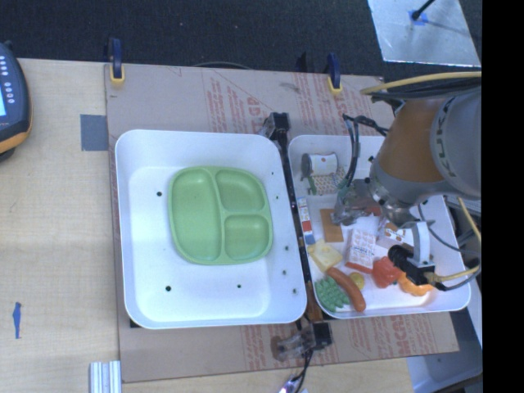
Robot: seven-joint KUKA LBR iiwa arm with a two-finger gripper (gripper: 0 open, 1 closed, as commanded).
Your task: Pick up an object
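Arm (426, 150) in from 3 o'clock, bent down over right bin (458, 301), orange band uppermost, wrist pointing toward 8 o'clock. Gripper (354, 207) low among clutter near bin's centre; fingers hidden, can't tell open or closed. Just at its 6 o'clock: red-white packet (360, 250), touching or nearly. Hot dog (348, 291) at 6 o'clock edge, on green dish. Left bin (139, 293) w/ green tray (219, 214) centred.

Robot lab, clamped cardboard bench (246, 97), teach pendant (12, 97)
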